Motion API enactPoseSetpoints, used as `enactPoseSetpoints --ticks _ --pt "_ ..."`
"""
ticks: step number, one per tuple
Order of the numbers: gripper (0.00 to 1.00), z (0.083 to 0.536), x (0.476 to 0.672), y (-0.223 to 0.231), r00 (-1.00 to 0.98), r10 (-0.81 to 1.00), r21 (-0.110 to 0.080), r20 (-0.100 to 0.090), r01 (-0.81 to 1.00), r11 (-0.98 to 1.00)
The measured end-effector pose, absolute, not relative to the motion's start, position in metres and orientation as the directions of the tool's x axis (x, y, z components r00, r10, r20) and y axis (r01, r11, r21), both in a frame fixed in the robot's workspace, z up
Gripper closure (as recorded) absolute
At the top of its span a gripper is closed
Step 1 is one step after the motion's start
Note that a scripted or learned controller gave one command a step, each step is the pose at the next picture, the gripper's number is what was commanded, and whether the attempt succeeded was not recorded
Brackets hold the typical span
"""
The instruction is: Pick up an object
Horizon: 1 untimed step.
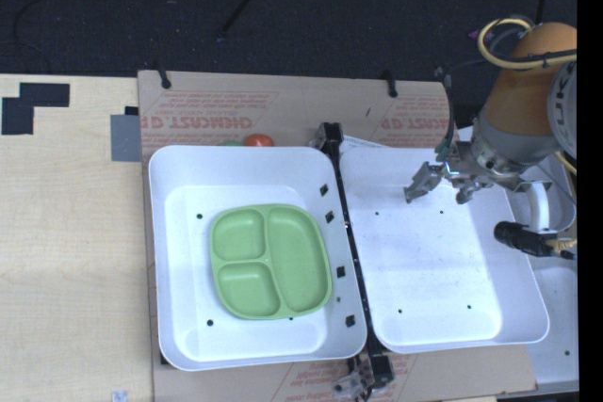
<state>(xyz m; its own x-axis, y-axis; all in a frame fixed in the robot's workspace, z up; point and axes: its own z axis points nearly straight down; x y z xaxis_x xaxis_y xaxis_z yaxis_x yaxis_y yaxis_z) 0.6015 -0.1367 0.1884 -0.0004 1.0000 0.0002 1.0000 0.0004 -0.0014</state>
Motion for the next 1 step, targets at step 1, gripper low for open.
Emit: enactPoseSetpoints --ticks 1 --pt "0.00 0.1447 0.6022 -0.1325 -0.001 1.000 -0.007 0.002 1.000 0.001"
